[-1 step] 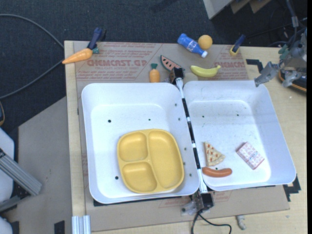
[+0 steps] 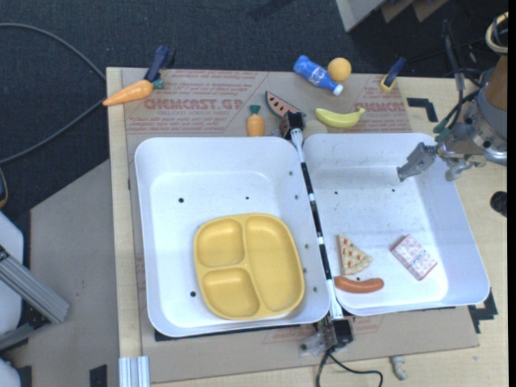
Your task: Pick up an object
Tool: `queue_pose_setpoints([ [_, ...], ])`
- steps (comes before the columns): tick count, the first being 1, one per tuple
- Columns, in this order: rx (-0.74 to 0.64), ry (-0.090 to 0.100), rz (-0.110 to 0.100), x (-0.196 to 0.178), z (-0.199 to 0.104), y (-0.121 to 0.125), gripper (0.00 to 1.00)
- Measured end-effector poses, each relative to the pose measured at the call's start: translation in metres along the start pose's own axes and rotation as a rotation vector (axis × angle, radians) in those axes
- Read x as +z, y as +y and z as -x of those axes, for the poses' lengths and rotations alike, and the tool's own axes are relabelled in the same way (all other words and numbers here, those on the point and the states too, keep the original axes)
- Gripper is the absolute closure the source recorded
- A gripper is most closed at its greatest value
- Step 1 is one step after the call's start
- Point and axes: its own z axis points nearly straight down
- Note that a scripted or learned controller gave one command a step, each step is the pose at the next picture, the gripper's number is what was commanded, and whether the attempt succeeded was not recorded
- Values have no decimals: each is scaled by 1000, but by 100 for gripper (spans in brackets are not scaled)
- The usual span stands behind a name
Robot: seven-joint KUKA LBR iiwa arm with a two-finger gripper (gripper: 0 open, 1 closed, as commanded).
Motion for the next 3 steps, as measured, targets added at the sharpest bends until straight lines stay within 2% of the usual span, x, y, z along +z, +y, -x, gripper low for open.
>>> queue_pose_setpoints([
  [1, 0, 1, -2, 127, -70, -50, 0],
  [2, 2, 0, -2, 162, -67, -68, 0],
  [3, 2, 0, 0, 152, -67, -68, 100],
])
